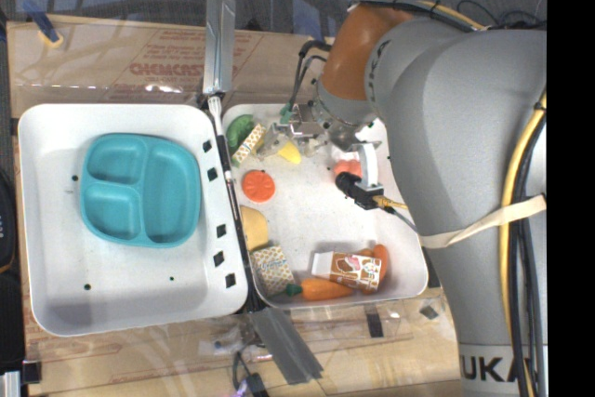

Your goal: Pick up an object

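My gripper [296,127] is low in the far part of the right bin [307,218], under the orange wrist band. A yellow wedge [290,153] lies just in front of it, and a green-and-white striped piece [249,142] sits to its left beside a green item [239,126]. An orange round slice [259,187] lies mid-bin. A small red piece [349,169] is partly hidden by the arm. At the near end lie a brown carton [350,270], a carrot [321,290], a patterned block [271,265] and a pale yellow piece [253,226].
The left bin [56,293] holds a teal divided plate [139,189]. The bulky grey arm [456,153] covers the right bin's right side. A divider rim [226,200] separates the two bins.
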Controlling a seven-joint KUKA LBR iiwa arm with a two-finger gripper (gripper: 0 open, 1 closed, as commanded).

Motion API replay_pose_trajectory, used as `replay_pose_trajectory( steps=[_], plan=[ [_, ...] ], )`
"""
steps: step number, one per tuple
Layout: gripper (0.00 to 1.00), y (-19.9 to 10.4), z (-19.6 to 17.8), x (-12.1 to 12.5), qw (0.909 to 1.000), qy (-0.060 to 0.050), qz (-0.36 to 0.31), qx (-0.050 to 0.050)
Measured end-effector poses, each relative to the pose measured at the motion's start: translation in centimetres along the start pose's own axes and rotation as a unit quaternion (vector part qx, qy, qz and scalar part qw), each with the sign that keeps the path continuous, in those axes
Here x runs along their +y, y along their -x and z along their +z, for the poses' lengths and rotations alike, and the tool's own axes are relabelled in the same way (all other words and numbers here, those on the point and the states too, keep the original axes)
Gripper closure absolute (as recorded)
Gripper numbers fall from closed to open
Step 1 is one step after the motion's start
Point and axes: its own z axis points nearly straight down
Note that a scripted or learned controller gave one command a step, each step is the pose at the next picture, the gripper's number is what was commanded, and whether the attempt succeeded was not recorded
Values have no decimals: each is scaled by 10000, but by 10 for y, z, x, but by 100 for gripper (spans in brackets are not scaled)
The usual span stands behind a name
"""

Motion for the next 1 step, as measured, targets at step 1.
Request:
replay_pose_trajectory(
  steps=[1],
  plan=[
    [100, -1, -8, -2, 10000, -59, -37, 2]
  ],
)
